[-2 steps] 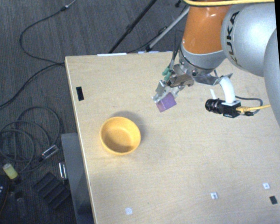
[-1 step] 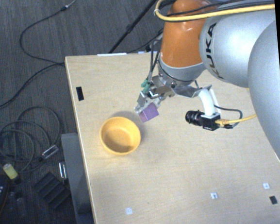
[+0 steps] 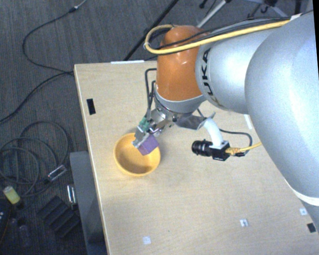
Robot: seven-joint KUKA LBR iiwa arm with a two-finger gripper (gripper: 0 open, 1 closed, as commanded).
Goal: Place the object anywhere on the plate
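Gripping a small purple block (image 3: 148, 145), the gripper (image 3: 144, 135) is reaching down and to the left from under the arm's orange band (image 3: 179, 67); the block is showing between the fingertips, with its lower part sticking out below them. Block and fingertips are sitting over the upper right part of a yellow plate (image 3: 130, 161), a shallow round dish lying on the pale wooden bench top (image 3: 200, 209). Whether the block is touching the plate's surface or hanging just above it is not something the slanted view is settling. A touch of green is showing on the gripper body just above the block.

Just to the right of the plate, a small black cylindrical device (image 3: 210, 148) on a white bracket is hanging off the wrist, with a yellow-orange cable trailing from it to the right. Above, a yellow cable loop (image 3: 157, 36) is arching over the orange band, and the broad grey arm (image 3: 272, 86) is filling the right side. Beyond the bench, black cables (image 3: 23, 153) are lying on dark carpet at the left.
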